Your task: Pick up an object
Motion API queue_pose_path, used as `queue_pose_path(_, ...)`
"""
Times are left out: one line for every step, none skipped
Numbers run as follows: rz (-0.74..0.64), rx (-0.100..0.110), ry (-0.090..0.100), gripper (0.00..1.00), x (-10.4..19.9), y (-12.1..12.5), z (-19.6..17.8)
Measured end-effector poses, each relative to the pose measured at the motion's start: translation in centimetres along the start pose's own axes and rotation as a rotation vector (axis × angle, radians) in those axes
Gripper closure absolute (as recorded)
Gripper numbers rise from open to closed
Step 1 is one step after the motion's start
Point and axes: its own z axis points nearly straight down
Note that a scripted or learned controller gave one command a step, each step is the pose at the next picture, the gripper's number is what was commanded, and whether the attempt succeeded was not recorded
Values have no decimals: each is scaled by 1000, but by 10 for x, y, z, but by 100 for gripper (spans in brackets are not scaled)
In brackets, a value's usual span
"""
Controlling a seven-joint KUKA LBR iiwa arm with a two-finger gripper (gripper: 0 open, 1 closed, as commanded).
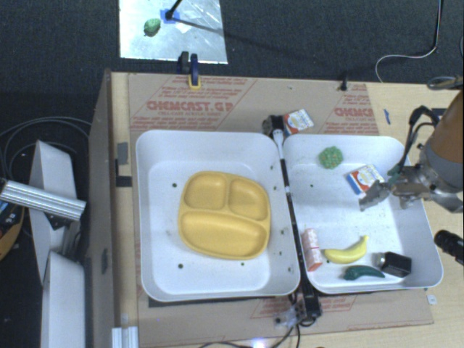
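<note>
Banana [346, 251] below low-reaching arm [442, 167]

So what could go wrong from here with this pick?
1. The tool sits right beside the small white, red and blue carton near the right bin's wall; a descent could nudge the carton rather than straddle it.
2. The banana, green pepper and black block lie packed close together, so a grasp there may catch two or jam.
</note>
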Motion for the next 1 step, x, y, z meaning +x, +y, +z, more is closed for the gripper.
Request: queue_pose_path(-1, 2, 1, 0, 56, 44, 81)
